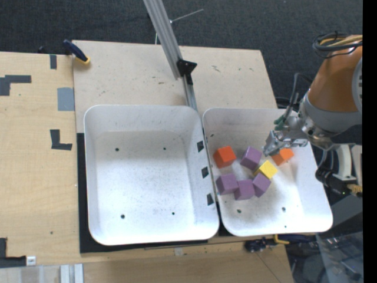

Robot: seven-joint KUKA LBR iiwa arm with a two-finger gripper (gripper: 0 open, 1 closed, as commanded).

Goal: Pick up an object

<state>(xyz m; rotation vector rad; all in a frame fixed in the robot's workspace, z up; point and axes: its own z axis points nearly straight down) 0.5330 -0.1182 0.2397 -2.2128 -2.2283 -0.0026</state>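
Orange cube (284, 155), small, in the right bin (306, 211) near its right wall, directly beneath the gripper (275, 145); whether it is gripped cannot be told. Yellow cube (267, 169) just beside it. Purple cubes: one (251, 157) next to the yellow, three (243, 186) clustered mid-bin. Second orange cube (224, 155) near the left wall. Left bin (94, 158) adjoining, on the desk (123, 69).

The two bins (147, 114) looked like smooth white plastic, faintly speckled. The bench (35, 175) was pale, matt wood. The blocks (244, 189) looked matt.
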